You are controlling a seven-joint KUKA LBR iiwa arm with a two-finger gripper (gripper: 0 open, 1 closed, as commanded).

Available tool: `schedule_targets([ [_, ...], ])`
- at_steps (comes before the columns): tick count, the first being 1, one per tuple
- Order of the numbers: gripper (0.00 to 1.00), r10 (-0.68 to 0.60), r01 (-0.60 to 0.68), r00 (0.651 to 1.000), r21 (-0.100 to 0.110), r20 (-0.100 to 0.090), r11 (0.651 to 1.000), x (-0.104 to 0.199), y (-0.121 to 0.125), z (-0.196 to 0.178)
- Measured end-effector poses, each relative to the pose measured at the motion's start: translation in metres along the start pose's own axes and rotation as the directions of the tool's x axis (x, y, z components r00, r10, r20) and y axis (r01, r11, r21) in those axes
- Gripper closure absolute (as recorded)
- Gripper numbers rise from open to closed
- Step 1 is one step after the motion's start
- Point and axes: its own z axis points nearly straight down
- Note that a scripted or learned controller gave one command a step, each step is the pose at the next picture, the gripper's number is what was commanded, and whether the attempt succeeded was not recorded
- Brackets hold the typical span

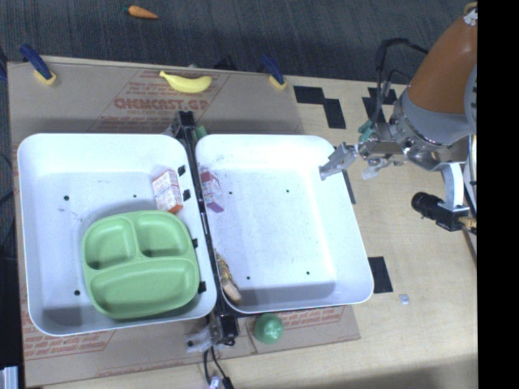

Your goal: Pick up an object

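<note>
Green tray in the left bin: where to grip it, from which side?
Take the green tray by its raised rim on the far-left corner, coming straight down. It lies flat, too wide to span, and its near and right edges crowd the left bin walls.

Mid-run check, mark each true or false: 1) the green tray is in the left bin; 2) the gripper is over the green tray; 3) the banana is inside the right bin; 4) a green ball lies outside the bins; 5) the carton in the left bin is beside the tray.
1) True: the green tray lies in the left bin.
2) False: the gripper is at the right bin's upper right corner.
3) False: the banana lies on the cardboard behind the bins.
4) True: the green ball sits in front of the right bin.
5) True: the carton lies just behind the tray.
</note>
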Motion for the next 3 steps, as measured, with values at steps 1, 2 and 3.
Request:
schedule_targets([
  [1, 0.0, -0.003, 0.003, 1.0, 0.004, -0.001, 1.0, -0.001, 0.031, 0.1],
  [2, 0.0, -0.001, 0.001, 1.0, 0.002, -0.001, 1.0, -0.002, -0.013, 0.172],
  [3, 0.0, -0.001, 0.001, 1.0, 0.002, -0.002, 1.0, 0.041, -0.087, 0.185],
])
